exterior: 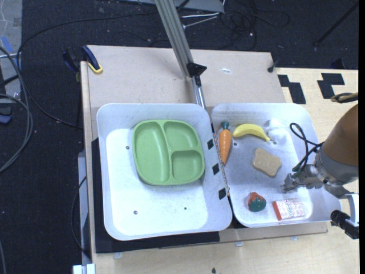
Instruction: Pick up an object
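Carrot: left edge of right bin, long axis front to back, green top pointing back.
Packet: front right, print unreadable.
Gripper: above packet.

We see left bin white, speckled; on it pale green divided plate. Right bin white too. In it, at 12 o'clock: yellow banana; at 9 o'clock: orange carrot, green top; centre: tan bread slice; at 6 o'clock: red-and-green piece, beside it red-and-white packet. Tabletop light tan. We note arm orange band, grey below.
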`<state>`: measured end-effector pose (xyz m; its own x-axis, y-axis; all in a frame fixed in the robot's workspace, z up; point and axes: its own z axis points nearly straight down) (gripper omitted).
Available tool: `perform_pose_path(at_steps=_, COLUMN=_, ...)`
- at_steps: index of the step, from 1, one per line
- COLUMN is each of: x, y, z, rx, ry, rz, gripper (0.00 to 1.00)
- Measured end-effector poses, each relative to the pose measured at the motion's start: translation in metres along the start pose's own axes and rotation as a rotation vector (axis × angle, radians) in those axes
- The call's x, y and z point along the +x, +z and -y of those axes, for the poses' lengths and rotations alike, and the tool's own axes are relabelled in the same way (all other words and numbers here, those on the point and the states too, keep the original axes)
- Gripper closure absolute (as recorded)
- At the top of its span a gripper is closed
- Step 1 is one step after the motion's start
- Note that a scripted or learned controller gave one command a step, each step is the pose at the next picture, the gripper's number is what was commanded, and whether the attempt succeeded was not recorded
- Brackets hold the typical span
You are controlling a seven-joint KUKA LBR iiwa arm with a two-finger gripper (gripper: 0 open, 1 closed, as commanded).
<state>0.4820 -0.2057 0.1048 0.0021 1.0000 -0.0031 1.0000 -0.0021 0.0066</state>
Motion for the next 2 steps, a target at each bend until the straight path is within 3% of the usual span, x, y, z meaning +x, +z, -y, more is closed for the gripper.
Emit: perform_pose_path(at_steps=2, x=-0.002, y=-0.115, z=0.002, rx=0.001, ry=-0.005, rz=0.000, gripper=1.00)
